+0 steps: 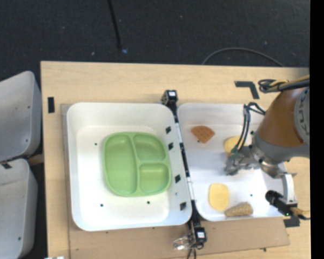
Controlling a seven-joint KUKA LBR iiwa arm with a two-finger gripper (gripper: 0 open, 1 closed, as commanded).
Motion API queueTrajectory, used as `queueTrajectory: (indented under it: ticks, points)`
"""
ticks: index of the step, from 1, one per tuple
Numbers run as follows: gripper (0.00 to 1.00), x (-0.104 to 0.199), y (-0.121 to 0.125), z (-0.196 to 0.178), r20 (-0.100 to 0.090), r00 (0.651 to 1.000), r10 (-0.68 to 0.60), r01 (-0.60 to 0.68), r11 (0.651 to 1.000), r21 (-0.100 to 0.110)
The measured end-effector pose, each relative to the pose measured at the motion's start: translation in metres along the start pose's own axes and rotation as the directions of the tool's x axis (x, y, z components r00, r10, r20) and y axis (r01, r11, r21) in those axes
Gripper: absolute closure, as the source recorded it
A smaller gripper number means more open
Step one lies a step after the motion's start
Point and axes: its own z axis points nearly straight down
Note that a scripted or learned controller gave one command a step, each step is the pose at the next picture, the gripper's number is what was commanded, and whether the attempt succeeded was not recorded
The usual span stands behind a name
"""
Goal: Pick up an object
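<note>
Object candidates, 4, right bin (205, 115): orange-brown piece (203, 134) near far-left corner; yellow piece (218, 196) and tan wedge (238, 210) at near edge; yellow piece (232, 143) beside gripper (233, 163). Gripper lowered mid-bin, grip state cannot be told. Left bin (75, 144): green divided tray (135, 163). Wooden bench (108, 80).

Dark speckled carpet floor (70, 20) w/ a black cable (114, 20) running across it, light wood bench (124, 82) in the middle, two white chair seats (11, 117) sat at left, lighting was even, prob overhead
</note>
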Motion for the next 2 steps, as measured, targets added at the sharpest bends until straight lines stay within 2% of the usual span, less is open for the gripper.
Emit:
queueTrajectory:
  ticks: [2]
  points:
    - [1.00,0.005,0.010,-0.115,0.002,1.000,-0.011,0.011,1.000,-0.005]
